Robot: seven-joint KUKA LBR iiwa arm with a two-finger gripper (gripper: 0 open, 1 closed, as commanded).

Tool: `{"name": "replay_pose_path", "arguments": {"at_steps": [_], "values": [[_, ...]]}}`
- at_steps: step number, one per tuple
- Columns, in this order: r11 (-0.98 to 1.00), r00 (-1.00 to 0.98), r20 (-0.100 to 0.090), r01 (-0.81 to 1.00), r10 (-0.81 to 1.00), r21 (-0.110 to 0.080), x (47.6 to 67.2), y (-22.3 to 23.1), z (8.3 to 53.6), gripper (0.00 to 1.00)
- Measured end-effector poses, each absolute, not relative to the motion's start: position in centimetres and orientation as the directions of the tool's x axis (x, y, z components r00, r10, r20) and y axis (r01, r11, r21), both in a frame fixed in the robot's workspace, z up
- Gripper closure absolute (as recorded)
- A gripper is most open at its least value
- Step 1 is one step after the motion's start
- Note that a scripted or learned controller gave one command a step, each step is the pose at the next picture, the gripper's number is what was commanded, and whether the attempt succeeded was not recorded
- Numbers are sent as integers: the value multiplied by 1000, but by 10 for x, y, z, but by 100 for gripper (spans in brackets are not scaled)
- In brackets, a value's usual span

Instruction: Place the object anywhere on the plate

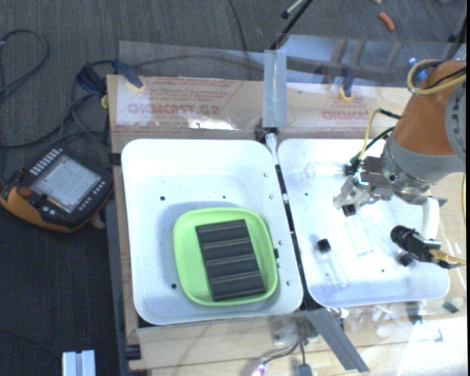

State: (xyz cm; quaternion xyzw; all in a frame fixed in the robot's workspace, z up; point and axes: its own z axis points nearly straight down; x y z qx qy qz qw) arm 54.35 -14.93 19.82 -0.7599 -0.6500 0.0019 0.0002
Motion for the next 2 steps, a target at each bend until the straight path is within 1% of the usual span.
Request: {"name": "replay_pose_path", "arguments": {"at_steps": [1, 2], "values": [[-53, 53, -1, 999, 999, -4, 533, -99, 163, 100], [-60, 60, -7, 998, 998, -4, 531, -105, 163, 0]]}}
